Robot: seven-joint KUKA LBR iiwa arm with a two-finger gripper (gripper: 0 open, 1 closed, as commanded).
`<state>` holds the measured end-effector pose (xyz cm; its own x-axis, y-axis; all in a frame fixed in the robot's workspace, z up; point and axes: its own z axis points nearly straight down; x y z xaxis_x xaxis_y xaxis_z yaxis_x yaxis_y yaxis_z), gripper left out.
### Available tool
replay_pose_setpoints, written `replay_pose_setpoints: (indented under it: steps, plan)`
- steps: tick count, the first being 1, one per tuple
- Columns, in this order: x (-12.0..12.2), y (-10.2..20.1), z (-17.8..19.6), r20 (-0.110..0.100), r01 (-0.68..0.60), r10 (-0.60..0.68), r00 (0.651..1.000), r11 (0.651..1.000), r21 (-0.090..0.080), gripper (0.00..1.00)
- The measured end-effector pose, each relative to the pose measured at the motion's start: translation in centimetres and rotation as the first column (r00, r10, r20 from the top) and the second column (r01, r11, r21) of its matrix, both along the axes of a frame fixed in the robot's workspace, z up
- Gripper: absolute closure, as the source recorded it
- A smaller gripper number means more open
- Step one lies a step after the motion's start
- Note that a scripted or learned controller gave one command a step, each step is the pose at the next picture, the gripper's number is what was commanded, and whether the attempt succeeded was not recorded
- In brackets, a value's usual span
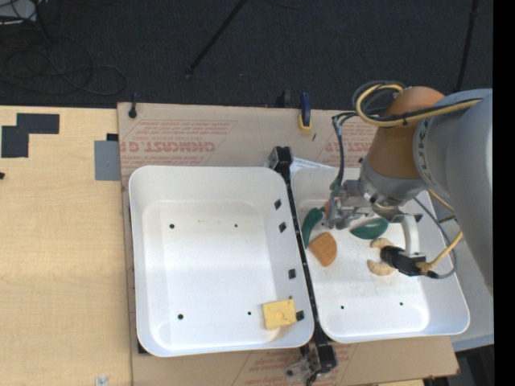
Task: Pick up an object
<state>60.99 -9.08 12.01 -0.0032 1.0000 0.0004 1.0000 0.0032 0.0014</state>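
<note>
- Grey arm's gripper [348,212] hangs low in the right bin [402,316]; its grip state cannot be told.
- Orange object [324,249] lies just below it.
- Yellow block [279,314] rests in the left bin [201,248].

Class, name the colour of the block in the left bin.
Yellow block, camera view.

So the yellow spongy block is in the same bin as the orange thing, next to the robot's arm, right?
Not quite. The yellow spongy block lies in the left bin, near its bottom right corner. The orange thing is in the right bin, and that is where the robot's arm reaches in. The camera view shows the divider between them.
</note>
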Motion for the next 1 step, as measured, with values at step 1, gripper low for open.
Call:
replay_pose_setpoints:
  steps: [1]
  plan:
    - [-6.28,0.93,-2.44,0.027,0.004,-0.004,1.0,1.0,-0.007,1.0]
